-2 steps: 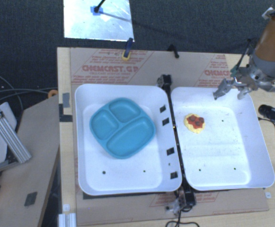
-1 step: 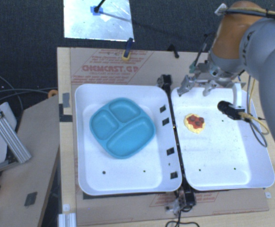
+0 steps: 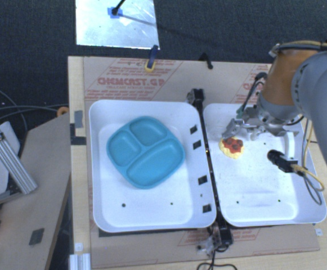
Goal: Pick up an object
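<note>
So the bench [image 3: 124, 75] under everything is that brown board with red lettering printed on it, and my two white bins sit side by side on top. My arm [image 3: 315, 89] is the next biggest thing, grey with the orange band, coming in from the right and hanging over the upper part of the right bin [image 3: 264, 201].

The left bin [image 3: 146, 212] has a blue divided plate [image 3: 145, 151] lying flat in the middle of it, three compartments, sitting a bit rotated. Nothing else in there with it.

In the right bin there's a small yellow and red object [image 3: 232, 147], looks like a little toy food piece, lying on the bin floor near the left wall, in the upper half of the bin.

My gripper [image 3: 239, 127] is down low just above and right of that toy, very close to it, maybe touching its top edge, hard to say from this angle. Honestly I can't tell how it's set, the wrist and cabling clutter that area. The toy looks like it's resting on the bin floor.
</note>
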